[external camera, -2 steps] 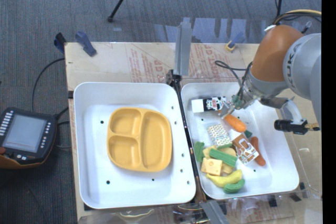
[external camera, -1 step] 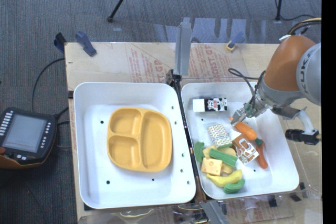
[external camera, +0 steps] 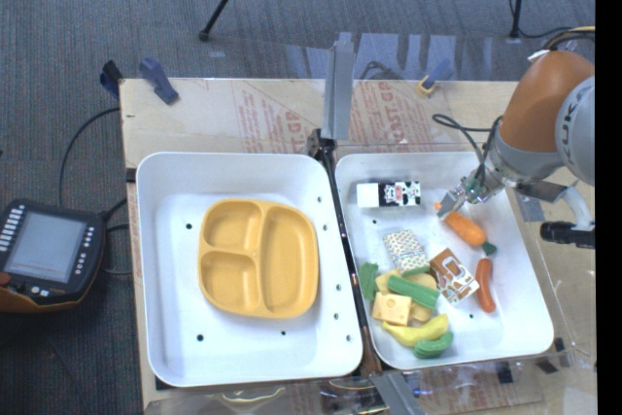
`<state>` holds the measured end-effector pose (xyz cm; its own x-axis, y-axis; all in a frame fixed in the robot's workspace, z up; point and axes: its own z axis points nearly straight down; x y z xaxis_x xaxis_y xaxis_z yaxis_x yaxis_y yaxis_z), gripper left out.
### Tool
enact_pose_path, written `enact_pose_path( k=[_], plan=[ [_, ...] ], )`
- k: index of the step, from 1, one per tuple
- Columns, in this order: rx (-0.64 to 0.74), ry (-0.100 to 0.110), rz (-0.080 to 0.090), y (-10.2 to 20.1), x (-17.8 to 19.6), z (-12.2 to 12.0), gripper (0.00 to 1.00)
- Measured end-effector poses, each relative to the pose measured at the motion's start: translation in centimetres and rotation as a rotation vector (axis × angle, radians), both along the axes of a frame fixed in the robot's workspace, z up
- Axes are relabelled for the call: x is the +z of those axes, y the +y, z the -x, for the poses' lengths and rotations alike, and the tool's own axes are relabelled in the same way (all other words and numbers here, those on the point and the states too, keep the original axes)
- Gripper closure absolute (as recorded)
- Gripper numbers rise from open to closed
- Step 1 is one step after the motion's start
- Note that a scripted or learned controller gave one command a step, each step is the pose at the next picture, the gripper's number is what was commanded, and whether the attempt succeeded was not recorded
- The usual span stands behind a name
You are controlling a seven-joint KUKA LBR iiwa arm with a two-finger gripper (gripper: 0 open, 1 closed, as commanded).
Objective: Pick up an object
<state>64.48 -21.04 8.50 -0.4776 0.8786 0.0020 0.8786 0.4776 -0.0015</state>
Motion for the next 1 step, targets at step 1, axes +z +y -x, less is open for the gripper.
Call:
enact_pose_path(
  k=[1],
  plan=[
    [-0.234, -0.006, 0.002, 2.57, 16.00, 2.42, 1.00]
  ],
)
